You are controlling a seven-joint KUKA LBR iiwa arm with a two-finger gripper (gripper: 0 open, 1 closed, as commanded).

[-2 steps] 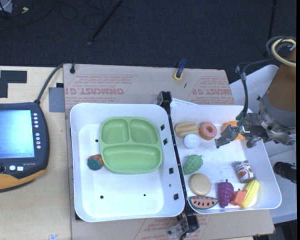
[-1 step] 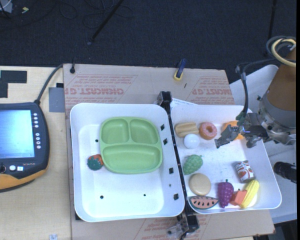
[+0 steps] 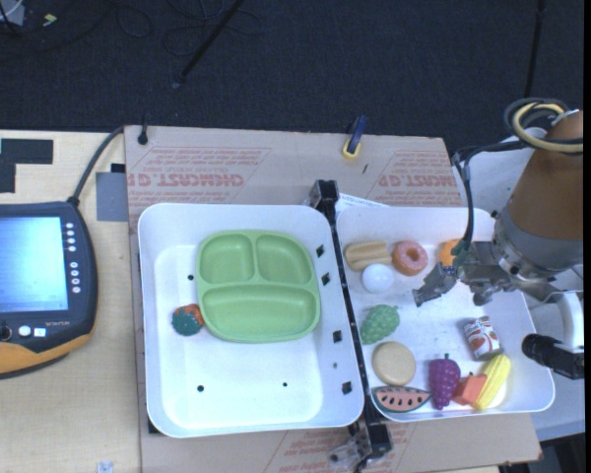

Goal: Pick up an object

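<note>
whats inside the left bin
The left bin holds a green divided plate and a small red and green toy touching the plate's left edge. The bin floor under the plate is covered, so anything there cannot be seen.

- Your gripper [image 3: 435, 289] hangs over the right bin [image 3: 532, 313], nothing between the fingers.
- Donut [image 3: 409, 257] just up-left of the jaws, white ball [image 3: 377, 278] left.
- Can [image 3: 481, 338] down-right of them.

Robotics lab, teach pendant [image 3: 30, 279] on bench, loose cables [image 3: 207, 28], toy food in white bins [image 3: 241, 417]
</note>
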